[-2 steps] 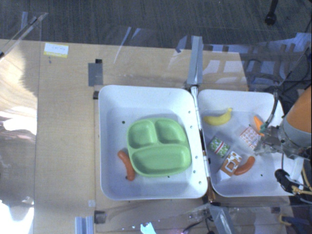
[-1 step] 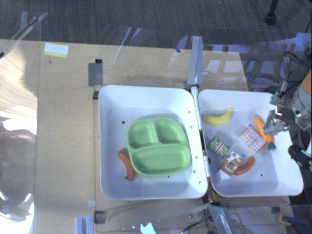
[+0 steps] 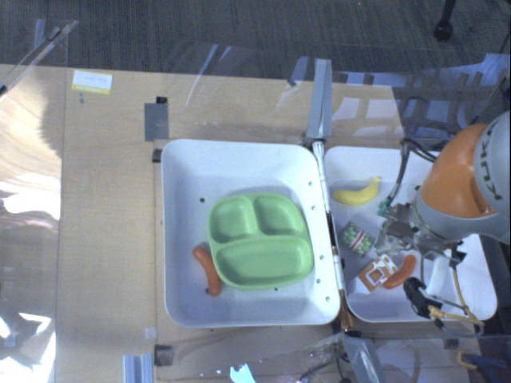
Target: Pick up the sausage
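Sausage lies in right bin, beside orange-white packet. Gripper just above it; finger spread can't be made out. Second sausage in left bin against green tray.

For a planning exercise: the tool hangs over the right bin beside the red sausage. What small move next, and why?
Probably ease the tool down onto the sausage: it lies in the right bin, right next to the tool.
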### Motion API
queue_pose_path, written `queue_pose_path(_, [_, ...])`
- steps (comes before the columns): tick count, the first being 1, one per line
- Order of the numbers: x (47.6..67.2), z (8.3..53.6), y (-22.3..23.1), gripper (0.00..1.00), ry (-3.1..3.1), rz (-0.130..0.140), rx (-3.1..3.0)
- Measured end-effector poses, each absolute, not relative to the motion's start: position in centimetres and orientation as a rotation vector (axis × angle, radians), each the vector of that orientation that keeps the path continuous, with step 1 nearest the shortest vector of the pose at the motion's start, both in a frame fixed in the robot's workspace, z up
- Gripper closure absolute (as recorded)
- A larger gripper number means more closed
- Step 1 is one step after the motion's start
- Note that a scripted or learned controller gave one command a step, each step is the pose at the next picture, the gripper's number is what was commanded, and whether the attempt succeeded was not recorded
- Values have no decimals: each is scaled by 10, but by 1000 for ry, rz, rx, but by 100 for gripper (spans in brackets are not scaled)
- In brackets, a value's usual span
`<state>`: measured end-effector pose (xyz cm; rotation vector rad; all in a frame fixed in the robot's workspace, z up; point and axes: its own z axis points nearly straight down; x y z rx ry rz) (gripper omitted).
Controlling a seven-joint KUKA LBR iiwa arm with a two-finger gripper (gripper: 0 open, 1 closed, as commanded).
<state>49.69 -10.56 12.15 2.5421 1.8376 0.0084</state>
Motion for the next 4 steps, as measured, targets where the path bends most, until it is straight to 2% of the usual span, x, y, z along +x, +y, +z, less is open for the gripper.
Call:
queue_pose_path(1, [488,184,-31,100,1829,5,2551])
queue_pose_path(2, [489,286,-94,100,1833,7,2545])
queue_pose_path(4, [493,307,-92,100,1846,15,2524])
